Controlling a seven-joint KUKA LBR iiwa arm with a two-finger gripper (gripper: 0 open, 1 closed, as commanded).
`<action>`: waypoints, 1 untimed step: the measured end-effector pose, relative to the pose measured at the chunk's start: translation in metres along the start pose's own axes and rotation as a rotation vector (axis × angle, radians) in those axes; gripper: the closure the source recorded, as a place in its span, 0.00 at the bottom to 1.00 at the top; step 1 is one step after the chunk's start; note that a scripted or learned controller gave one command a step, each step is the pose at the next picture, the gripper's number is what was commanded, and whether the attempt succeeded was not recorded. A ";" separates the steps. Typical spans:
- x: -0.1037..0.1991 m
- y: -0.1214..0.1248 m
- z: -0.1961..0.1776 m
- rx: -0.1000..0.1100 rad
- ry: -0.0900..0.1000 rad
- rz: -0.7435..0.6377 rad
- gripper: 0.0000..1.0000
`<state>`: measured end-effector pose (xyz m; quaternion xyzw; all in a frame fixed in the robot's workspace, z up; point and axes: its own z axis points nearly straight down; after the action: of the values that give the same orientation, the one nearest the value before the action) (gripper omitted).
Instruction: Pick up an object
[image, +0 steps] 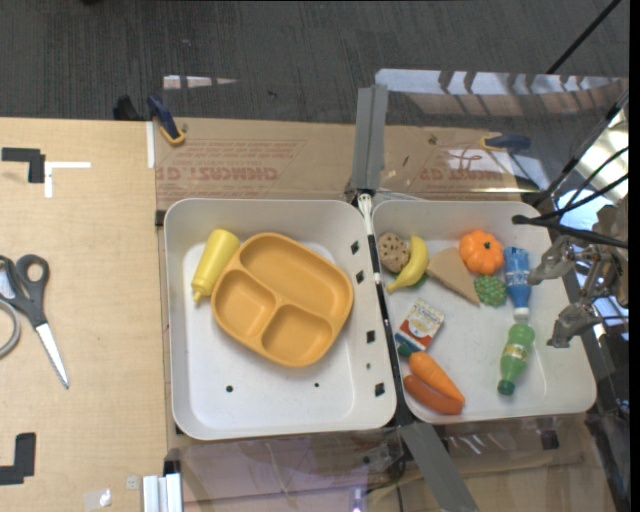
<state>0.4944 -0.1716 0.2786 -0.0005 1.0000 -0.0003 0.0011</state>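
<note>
Gripper (566, 298) first: I am seeing it hanging at the right rim of the right bin (575, 395), with its two metal fingers (552, 264) spread apart and nothing between them. One finger is sitting toward the back and the other toward the front.

I am looking at the toys lying just to the left of the gripper, inside that bin. Closest is the green bottle (515, 356), lying beside the front finger but not touching it. Next to the back finger is the blue bottle (516, 277). A bit further left are the orange pumpkin (481, 252), a small green bumpy thing (490, 290) and a tan wedge (452, 273). Further left still are the banana (413, 266), the cookie (391, 250) and a little white carton (422, 324). The carrot (437, 374) is lying left of the gripper and toward the front, on top of a red thing.

Far to the left, in the left bin (190, 400), I am seeing a yellow tray (283, 298) and a yellow bottle (213, 262) touching it. Scissors (37, 310) are resting on the tabletop (80, 420), furthest away.
</note>
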 end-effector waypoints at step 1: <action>-0.025 -0.050 0.140 0.000 0.000 0.010 0.00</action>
<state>0.5195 -0.2216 0.1386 0.0047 1.0000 -0.0003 0.0009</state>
